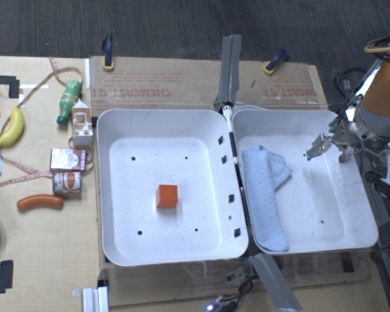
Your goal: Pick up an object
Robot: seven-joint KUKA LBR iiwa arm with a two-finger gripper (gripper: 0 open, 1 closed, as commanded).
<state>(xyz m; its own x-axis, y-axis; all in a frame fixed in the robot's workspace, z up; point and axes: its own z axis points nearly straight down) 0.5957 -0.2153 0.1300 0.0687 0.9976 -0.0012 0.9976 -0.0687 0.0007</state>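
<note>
Meanwhile the end effector (325, 147) is hovering over the right white bin (351, 239); its state I cannot tell. Lying beside it, the folded pale-blue cloth (265, 194) is looking soft and light, best pinched at a raised fold.

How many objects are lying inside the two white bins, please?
2. An orange block lies in the left bin, and a folded blue cloth lies in the right bin. Something small may be hidden under the cloth.

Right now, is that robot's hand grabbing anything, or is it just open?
Hand: over the right white plastic bin, apart from the folded light-blue cloth; nothing visibly held, open or closed cannot be told.
</note>
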